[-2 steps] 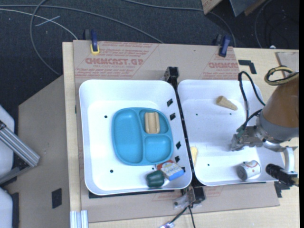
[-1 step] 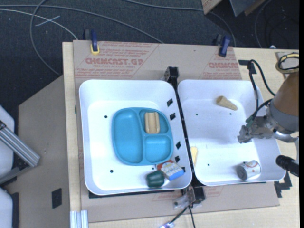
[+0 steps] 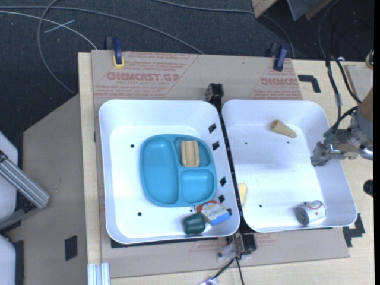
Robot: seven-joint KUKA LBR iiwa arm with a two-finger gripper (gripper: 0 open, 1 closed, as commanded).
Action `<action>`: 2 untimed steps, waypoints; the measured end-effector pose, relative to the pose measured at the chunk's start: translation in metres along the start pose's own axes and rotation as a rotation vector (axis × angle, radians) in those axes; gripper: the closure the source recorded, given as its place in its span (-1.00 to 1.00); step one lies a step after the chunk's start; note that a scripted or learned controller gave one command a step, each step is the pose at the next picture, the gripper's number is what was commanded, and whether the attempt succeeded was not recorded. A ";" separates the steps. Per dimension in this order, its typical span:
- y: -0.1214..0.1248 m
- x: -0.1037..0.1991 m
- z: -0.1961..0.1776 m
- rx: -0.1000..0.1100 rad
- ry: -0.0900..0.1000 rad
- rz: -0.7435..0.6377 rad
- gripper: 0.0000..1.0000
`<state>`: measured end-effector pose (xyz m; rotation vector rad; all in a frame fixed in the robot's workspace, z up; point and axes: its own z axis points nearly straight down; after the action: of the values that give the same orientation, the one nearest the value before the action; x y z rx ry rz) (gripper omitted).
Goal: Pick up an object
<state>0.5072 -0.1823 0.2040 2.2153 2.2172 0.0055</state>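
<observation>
End effector [image 3: 320, 154] at the right rim of the right bin [image 3: 279, 218]; whether its fingers stand apart or together cannot be told. Candidate objects: a tan wedge-shaped piece [image 3: 283, 129] up and to its left, and a small grey-white can [image 3: 310, 212] below it, both well apart from it. The judged best approach is to centre above one piece, away from the bin wall, then descend vertically. A blue divided plate [image 3: 160, 177] lies far left.

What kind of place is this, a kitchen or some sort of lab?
Likely a robot test lab: two white bins clamped to a bench, a robot claw at one bin's edge, and loose cables on the floor.
</observation>
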 end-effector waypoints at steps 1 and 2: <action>-0.005 0.005 -0.059 0.000 0.000 -0.001 1.00; -0.005 0.005 -0.067 0.005 0.002 -0.001 1.00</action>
<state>0.5020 -0.1773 0.2708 2.2183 2.2213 0.0020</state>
